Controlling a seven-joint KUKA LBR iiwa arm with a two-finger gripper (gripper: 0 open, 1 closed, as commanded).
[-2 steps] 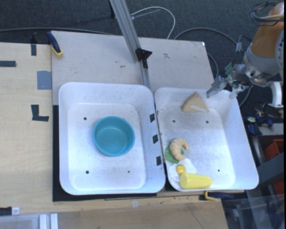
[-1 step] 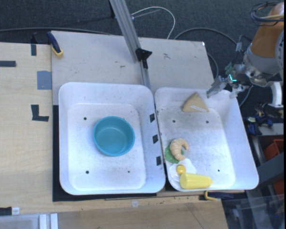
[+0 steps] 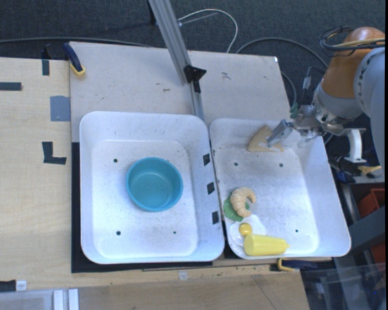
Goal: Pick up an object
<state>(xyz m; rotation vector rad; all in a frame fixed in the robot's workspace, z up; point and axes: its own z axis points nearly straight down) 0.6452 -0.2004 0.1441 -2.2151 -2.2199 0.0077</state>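
At the far edge of the right bin (image 3: 323, 192), your gripper (image 3: 279, 134) touches a tan wedge (image 3: 261, 141) (likely light, stiff foam); I cannot tell its grip state. You should pinch across the wedge's thin sides.

pincer (image 3: 276, 136) over tan wedge (image 3: 261, 141), right bin (image 3: 323, 192) | left bin (image 3: 97, 173): blue bowl (image 3: 154, 184) | croissant (image 3: 243, 199), yellow bottle (image 3: 264, 243) near front

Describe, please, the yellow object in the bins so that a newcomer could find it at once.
Start at the right-hand shallow white bin, the one nearest the grey arm. Go to its near edge, where a chunky yellow plastic piece lies on its side. It is plain bright yellow, unlike the tan croissant-shaped toy just above it and the beige wedge by the gripper.
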